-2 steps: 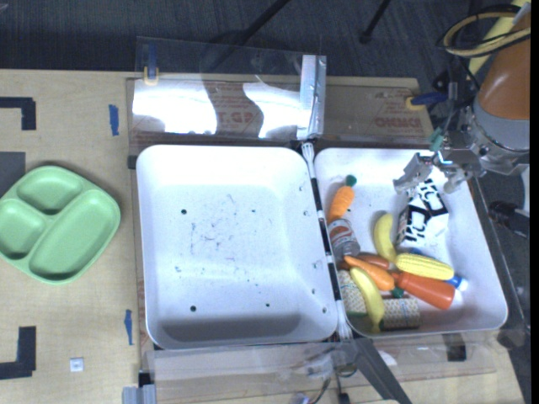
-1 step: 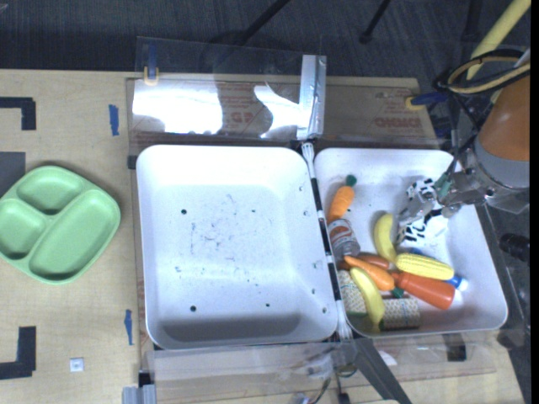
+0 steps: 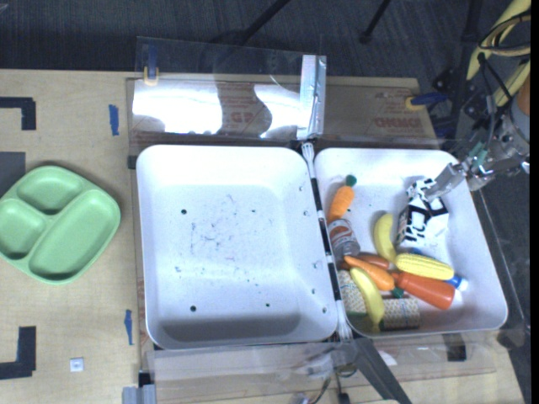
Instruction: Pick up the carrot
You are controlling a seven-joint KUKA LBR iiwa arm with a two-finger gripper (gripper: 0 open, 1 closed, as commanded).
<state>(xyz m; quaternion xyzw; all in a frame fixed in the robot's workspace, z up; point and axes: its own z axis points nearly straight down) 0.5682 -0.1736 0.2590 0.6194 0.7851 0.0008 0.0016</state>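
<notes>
Carrot (image 3: pixel 340 202) in right bin (image 3: pixel 480 251), upper left, against divider wall, green top pointing up-right. Looks like light, rigid, smooth plastic toy; likely slippery. Best grip across thick middle. End effector (image 3: pixel 438 185) well right of carrot, above black-white toy (image 3: pixel 417 221); finger state: can't tell.

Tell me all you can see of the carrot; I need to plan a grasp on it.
The carrot is a small orange toy, seemingly plastic, with a dark green knob for a top. It lies in the right bin, near its left wall and toward the far side, top pointing up-right in the view, blunt end down-left. That lower end meets a small clear bottle just below it; whether they touch is unclear. The gripper hangs well to its right, over a black-and-white toy.
</notes>
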